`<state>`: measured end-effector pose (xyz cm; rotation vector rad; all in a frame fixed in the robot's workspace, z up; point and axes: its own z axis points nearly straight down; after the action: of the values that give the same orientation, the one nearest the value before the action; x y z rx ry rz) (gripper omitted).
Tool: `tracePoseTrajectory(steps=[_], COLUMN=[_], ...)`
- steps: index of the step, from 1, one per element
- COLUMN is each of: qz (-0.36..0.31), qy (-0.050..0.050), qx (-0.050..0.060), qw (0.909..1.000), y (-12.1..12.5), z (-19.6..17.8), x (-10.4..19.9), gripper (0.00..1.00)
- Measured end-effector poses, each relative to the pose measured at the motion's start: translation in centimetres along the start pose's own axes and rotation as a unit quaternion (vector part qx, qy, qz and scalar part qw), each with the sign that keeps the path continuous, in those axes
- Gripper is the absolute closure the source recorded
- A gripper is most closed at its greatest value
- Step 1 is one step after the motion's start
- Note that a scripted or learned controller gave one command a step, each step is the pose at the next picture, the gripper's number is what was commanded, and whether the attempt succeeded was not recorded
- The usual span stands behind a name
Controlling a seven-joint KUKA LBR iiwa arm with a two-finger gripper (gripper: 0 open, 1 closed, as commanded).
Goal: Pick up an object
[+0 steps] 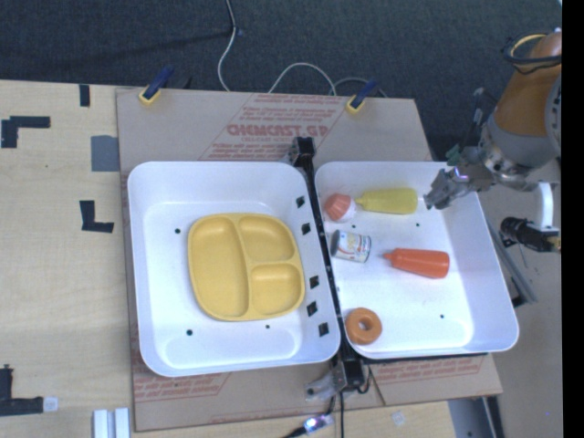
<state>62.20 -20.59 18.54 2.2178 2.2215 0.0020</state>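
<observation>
I have the tool (442,191) at the far right rim of the right bin (484,272), hanging just past the yellow bottle (389,201); from this slanted view I cannot tell how it is set, and I see nothing in it. All the loose pieces sit in the right bin, which I judge is the pick side. The yellow bottle lies on its side near the far wall, its cap end close to a small pink piece (338,207) by the divider. The orange bottle (421,262) lies flat mid-bin, well apart from its neighbours, so it looks the easiest take. A small can (351,245) lies tipped over just beside the divider, awkward because the wall crowds one side. An orange ring (364,325) lies flat near the front corner. The left bin (155,245) bears a yellow divided plate (245,265), lying flat in its middle. Both bins rest on a cardboard sheet (265,126) clipped to the table (55,245), presumably to keep them from sliding. My guess: the yellow bottle is the nearest target, and nothing is lifted yet.
</observation>
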Motion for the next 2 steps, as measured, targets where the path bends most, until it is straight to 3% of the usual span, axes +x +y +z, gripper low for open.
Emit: tracePoseTrajectory(steps=[1,2], qz=[0.0,-0.002], qy=[-0.001,0.001], qx=[-0.001,0.001], qw=[1.0,1.0], y=[0.1,-1.4], z=[-6.0,-6.6], x=[-0.8,4.7], gripper=[1.0,1.0])
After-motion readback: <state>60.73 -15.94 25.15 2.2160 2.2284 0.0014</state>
